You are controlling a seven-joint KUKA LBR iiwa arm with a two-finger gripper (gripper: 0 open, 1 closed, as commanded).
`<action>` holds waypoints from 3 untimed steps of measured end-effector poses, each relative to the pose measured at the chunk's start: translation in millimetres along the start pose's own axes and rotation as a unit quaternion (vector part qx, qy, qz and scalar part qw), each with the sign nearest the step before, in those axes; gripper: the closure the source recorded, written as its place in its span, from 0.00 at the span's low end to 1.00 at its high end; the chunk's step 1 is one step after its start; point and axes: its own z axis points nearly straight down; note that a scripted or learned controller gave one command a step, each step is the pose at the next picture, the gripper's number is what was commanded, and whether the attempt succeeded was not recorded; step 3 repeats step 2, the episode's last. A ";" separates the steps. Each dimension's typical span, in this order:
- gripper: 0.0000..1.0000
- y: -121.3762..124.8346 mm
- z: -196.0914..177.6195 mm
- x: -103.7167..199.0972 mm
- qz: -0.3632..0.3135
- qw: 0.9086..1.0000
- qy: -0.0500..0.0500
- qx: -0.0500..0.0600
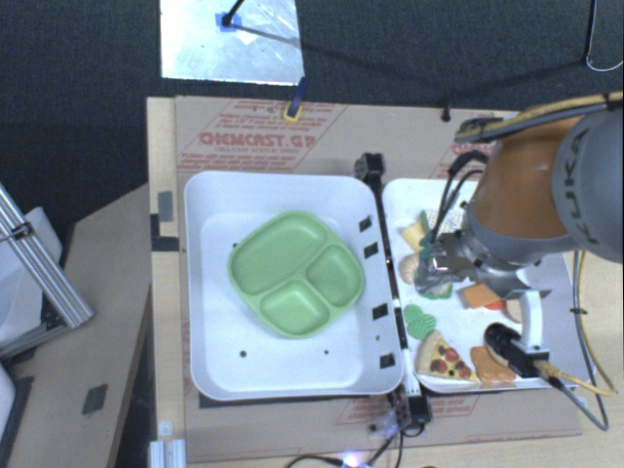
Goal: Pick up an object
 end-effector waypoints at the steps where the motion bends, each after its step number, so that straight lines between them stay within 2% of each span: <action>1: 1.00 1.5 -13.4 12.7 -0.001 1.000 0.000 -0.001; 2: 1.00 6.5 -10.6 -7.2 0.002 1.000 0.000 0.000; 3: 1.00 6.5 -10.6 -7.2 0.002 1.000 0.000 0.000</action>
